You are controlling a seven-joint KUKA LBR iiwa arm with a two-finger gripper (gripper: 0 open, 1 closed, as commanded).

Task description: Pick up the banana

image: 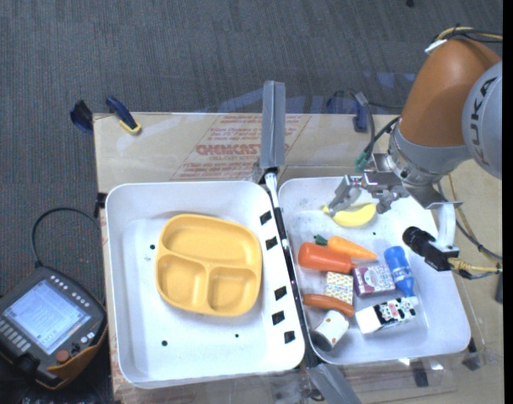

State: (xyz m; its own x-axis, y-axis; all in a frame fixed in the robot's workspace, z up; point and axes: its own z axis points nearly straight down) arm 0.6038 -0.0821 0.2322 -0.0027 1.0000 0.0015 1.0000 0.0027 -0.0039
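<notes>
Camera view: we're looking down on both bins, arm in from the right. The gripper (363, 194) hangs low over the right bin (458, 310), fingers spread apart w/ nothing betw them that we can see. The banana (355, 216) lies at the bin's back, just below and touching-close to the fingertips, apparently straddled but not clamped.

Risk as we judge it: banana's curved and slick, so if the fingers close off-centre it could squirt out or roll toward the wall. The carrot (350, 246) sits just beside it, near enough to get nudged or pinched along w/ it. The left bin (121, 225) w/ the yellow tray (209, 263) is well apart, no bother there.
</notes>
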